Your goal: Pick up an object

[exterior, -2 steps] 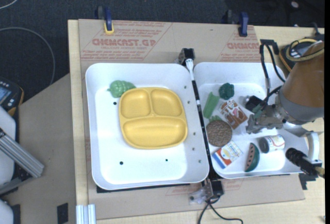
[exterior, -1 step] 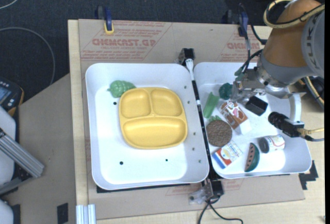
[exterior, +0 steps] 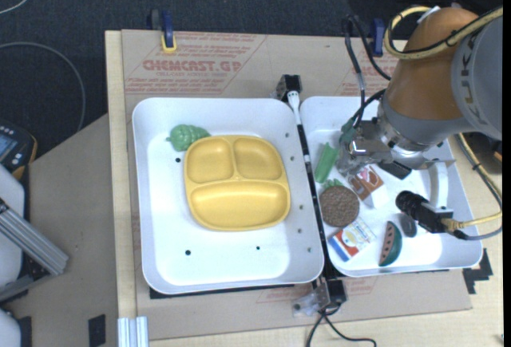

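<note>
My gripper (exterior: 357, 152) hangs over the upper middle of the right bin (exterior: 455, 258), reaching in from the right. Just to its left lies a long green piece (exterior: 325, 163). A small brown and red packet (exterior: 366, 183) sits directly below the gripper. Further down are a round brown disc (exterior: 339, 205), a red, white and blue packet (exterior: 352, 239) and a watermelon slice (exterior: 390, 243). Nothing shows between the gripper's tips.
The left bin (exterior: 160, 242) holds a yellow divided plate (exterior: 236, 181) and a green leafy lump (exterior: 187, 136) at its upper left. A black divider strip (exterior: 307, 178) runs between the bins. Blue clamp (exterior: 168, 28) at the board's far edge.
</note>
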You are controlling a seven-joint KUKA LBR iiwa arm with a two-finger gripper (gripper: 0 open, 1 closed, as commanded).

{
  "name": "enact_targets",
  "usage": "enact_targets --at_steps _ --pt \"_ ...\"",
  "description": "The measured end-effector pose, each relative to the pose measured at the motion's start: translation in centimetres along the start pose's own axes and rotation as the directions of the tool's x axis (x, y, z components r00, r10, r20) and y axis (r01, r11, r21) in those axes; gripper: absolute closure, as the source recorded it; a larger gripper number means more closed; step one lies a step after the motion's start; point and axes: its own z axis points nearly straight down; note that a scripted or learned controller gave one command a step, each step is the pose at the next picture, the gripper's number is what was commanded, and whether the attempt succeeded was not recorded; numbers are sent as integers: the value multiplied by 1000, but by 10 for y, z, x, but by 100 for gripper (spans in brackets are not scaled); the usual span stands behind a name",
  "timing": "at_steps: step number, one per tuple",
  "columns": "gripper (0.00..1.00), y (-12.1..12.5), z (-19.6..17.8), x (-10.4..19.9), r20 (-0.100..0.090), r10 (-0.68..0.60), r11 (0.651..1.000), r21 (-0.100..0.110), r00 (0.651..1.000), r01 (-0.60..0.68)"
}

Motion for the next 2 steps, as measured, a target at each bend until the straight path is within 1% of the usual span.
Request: enact_targets --at_steps 1,2 --pt "100 -18 -9 52 0 -2 1000 -1 1000 2" --pt "100 -35 -113 22 4 5 1000 -16 1000 -5"
